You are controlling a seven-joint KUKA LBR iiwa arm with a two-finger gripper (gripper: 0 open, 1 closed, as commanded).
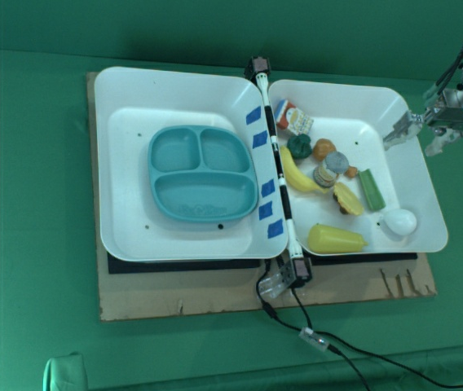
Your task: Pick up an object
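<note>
**Claw hovers at the right bin's edge, nothing taken**

Now the gripper [418,134] hangs spread and holding nothing over the right bin's [427,210] far rim. Working outward — the green block [371,190] lies nearest, flat, looking stiff and narrow, probably light; pinch it across its short sides. Beyond, the white egg [400,221] looks smooth and likely to slip. The banana [298,175] is crowded — risky.

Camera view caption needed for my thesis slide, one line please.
Gripper open over the right bin's edge, toy food inside; teal divided plate in the left bin.
</note>
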